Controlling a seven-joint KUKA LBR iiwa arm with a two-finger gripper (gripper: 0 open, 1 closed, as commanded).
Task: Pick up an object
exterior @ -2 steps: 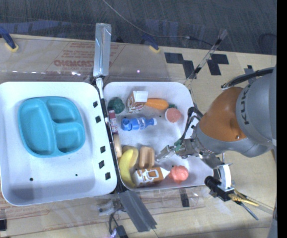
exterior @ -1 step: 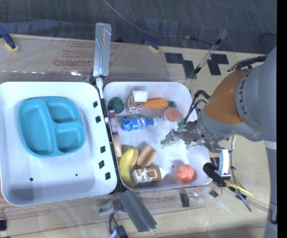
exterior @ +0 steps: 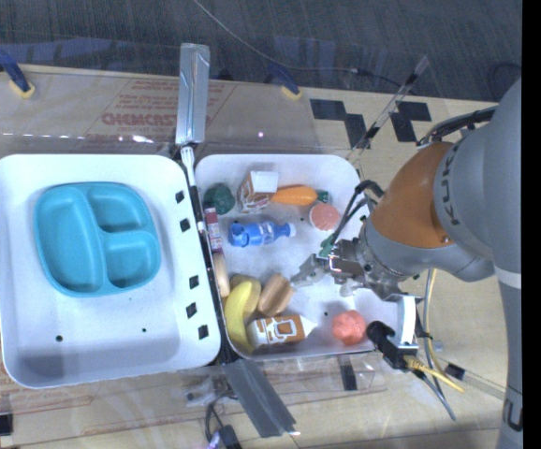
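Arm poised low over the crowded right bin.

The grey two-finger gripper (exterior: 310,269) hung beside the tan bread roll (exterior: 275,294), probably its target; its finger spread could not be told. The turquoise divided plastic tray (exterior: 97,236) sat apart in the left bin (exterior: 13,344).

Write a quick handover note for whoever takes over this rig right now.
Claw: low over the right white bin, nothing visibly held.
Right bin: blue plastic bottle, orange carrot, yellow banana, brown bread roll, pink ball, small juice carton.
Left white bin: turquoise compartment tray.
Done: nothing lifted.
Left: grasp and lift one object; the bread roll is nearest.
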